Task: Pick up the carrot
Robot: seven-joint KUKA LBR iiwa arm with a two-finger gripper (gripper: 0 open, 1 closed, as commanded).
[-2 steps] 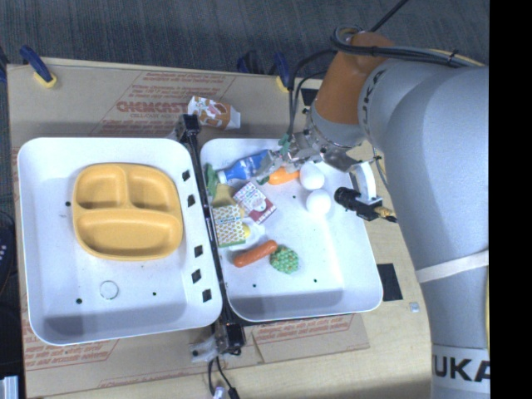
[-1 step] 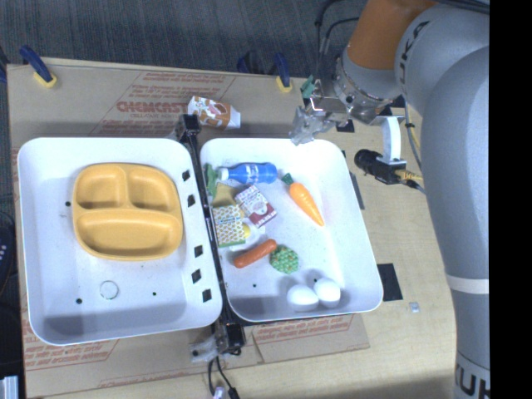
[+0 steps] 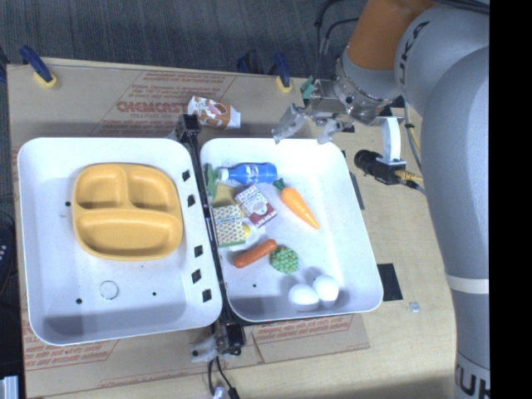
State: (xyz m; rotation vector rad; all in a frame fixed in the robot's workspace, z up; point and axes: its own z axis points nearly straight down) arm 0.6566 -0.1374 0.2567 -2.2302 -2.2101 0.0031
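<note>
My gripper [image 3: 306, 128] hangs empty, fingers apart, above the right bin's [image 3: 359, 248] far rim. The carrot [image 3: 298, 207] lies inside, near it.

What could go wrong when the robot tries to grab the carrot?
The end effector hovers over the bin's far rim, apart from the tapered orange carrot, so it might come down off target. The carrot is smooth and lies at a slant, so it could slip. The red and white carton sits close beside it and might get bumped.
</note>
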